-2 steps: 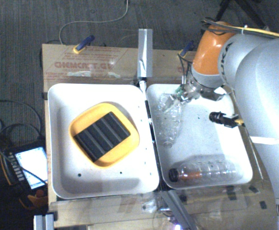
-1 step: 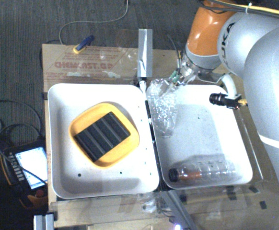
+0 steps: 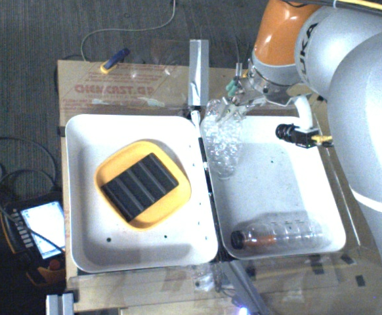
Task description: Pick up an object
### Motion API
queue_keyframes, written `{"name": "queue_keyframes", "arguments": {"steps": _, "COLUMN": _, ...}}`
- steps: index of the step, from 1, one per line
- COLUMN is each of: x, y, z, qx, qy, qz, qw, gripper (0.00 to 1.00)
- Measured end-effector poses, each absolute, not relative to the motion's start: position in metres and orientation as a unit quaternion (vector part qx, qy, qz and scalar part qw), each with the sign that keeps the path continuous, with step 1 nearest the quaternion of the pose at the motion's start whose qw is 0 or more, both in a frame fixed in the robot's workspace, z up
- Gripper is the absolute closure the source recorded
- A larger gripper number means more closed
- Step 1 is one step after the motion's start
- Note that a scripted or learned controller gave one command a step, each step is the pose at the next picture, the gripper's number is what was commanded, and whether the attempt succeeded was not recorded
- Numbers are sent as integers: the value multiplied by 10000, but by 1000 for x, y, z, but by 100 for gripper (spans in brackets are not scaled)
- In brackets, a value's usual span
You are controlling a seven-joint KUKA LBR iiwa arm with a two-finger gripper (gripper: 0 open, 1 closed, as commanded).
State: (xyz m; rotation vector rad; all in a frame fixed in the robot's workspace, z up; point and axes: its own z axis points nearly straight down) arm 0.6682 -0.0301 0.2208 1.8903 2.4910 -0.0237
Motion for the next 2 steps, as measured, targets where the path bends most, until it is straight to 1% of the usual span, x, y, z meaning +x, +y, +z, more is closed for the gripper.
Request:
{"name": "queue_keyframes", "arguments": {"steps": 1, "x": 665, "y": -49, "z": 262, "qx": 4032, "qy": 9151, "qz": -7, "qw": 29, "gripper": 100}}
{"name": "queue_keyframes", "arguments": {"steps": 2, "x": 631, "y": 9, "z": 199, "qx": 3257, "qy": 9455, "qz": 10, "qw": 7, "gripper": 100}}
